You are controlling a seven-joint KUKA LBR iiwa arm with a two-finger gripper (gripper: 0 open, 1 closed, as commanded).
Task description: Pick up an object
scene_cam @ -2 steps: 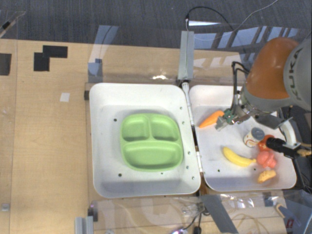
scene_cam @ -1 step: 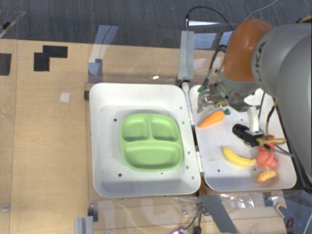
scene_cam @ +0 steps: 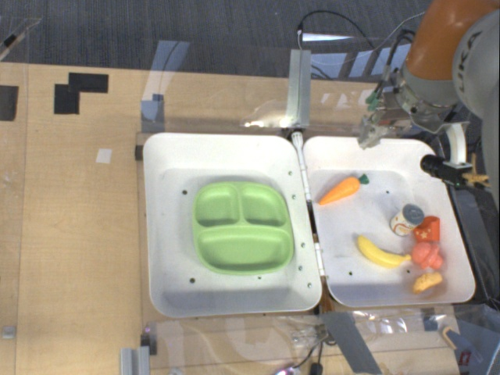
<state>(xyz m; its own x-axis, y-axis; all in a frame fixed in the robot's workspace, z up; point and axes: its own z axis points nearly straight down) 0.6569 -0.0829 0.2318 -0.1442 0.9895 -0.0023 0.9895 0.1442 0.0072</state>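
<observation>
Looking down from the fixed camera view, nothing had been picked yet: the orange plastic carrot (scene_cam: 341,191), yellow toy banana (scene_cam: 380,253) and other small toys all lay in the right white bin (scene_cam: 461,283). The two-finger gripper (scene_cam: 372,134) hung over that bin's far rim, its opening impossible to tell, the arm slanting in from the right.

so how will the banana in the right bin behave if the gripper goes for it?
The banana looks like smooth toy plastic, so probably stiff, light and a bit slippery. Its curve may make it pivot or rock when nudged. One end sits close to the red toys, which may crowd a grasp.
</observation>
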